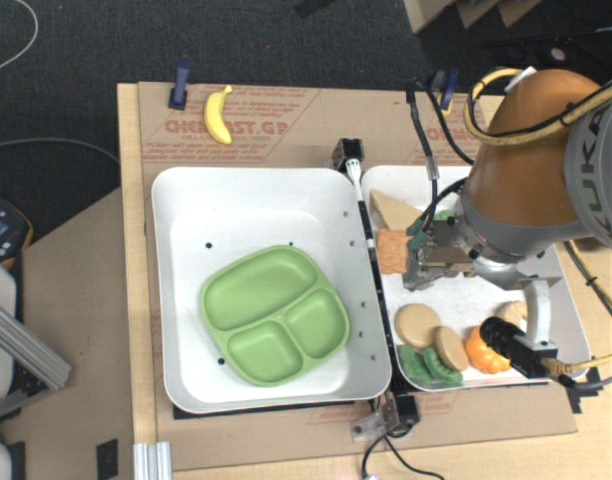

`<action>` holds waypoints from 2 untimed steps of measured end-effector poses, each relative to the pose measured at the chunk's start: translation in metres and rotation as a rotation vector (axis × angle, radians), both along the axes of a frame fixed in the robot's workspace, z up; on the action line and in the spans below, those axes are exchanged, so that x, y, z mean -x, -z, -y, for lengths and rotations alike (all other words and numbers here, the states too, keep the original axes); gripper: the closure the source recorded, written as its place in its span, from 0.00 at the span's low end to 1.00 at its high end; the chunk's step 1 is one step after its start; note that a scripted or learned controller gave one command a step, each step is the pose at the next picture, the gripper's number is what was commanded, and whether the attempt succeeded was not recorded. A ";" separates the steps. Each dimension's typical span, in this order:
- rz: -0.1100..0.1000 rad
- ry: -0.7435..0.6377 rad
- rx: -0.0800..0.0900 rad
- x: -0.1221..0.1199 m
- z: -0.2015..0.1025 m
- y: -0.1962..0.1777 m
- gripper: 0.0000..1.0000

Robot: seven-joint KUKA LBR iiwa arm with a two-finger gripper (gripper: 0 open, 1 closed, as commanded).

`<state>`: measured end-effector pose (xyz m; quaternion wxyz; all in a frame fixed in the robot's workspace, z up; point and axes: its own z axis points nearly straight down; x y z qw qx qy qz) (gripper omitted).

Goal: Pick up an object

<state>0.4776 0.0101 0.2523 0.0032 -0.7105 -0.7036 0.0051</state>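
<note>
Dark carpet surrounds a brown, cardboard-topped table carrying two shallow white bins side by side. All places below are given relative to the end effector.

End effector: low inside the right bin, close to the wall shared with the left bin. The wrist body hides it from above, so I cannot tell whether it is open or closed. Nothing is visibly held.

Nearest candidate: a brown block, just beside the end effector on the side toward the left bin, possibly touching it. Its long axis appears to run along the shared wall, from near to far. A pale tan wedge sits just beyond the block, on the far side of the end effector.

On the camera side of the end effector: two round tan discs, a green item and an orange item, clustered near it at the bin's near rim.

Well apart from the end effector: a green divided plate in the left bin, and a banana on the bare table past the bins.

Judgement: the pick turns on a small sideways offset. The block lies toward the shared wall rather than directly underneath, so the wall leaves little room to close on it.
</note>
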 end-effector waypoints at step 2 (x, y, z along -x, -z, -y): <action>0.020 -0.019 -0.007 -0.002 -0.127 -0.066 1.00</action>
